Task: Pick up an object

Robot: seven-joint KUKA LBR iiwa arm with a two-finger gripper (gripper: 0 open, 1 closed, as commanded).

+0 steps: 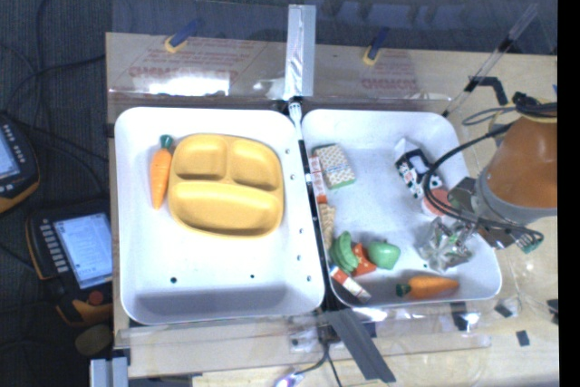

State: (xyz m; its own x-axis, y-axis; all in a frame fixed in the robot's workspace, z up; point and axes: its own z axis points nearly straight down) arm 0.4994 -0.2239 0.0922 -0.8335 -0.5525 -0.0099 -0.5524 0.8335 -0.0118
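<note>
A toy carrot [428, 286], smooth orange plastic with a green stub at its left end, lies flat at about 5 o'clock in the right bin [381, 115]. The gripper [446, 246] hangs just above it, at about 4 o'clock in that bin and close to the right wall. Whether it is apart or together cannot be told, and nothing can be seen held in it.

At 7 o'clock sits a cluster of toy vegetables: a rounded green piece [384, 253], a red piece [362, 258] and a leafy green piece [343, 249], all touching. At 10 o'clock lies a small box [333, 166] with a fine checked face; its print is too small to read.

The left bin [217, 285], white and shallow with rounded corners, holds a glossy yellow tray [227, 184] with three compartments, set toward 12 o'clock. A second carrot [160, 175] lies lengthwise just beside the tray's left edge, at 9 o'clock from it. Behind the bins, a brown board [181, 59] carries red lettering that is illegible.
</note>
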